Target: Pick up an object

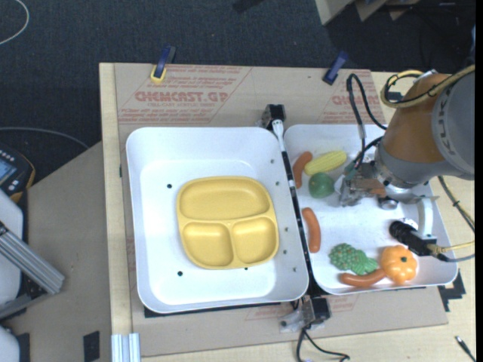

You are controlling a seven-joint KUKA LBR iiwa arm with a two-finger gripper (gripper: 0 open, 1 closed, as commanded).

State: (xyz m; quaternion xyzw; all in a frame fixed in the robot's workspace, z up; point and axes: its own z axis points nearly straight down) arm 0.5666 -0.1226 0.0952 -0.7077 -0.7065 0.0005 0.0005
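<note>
Green and round, the toy lime (321, 185) is sitting in the right bin (362, 277), just beside my hand (355, 187), which is hovering low. I'm judging this the approach; next I'm needing a straight descent. It has no long axis. Whether my hand is apart, I cannot tell.

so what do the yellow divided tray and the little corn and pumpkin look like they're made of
Yellow tray: probably molded plastic, matte, with a uniform color and soft rounded compartment edges. Corn and pumpkin: likely plastic or rubber toy food, in flat saturated colors with a slight sheen; the picture can't show whether they are hard or soft.
</note>
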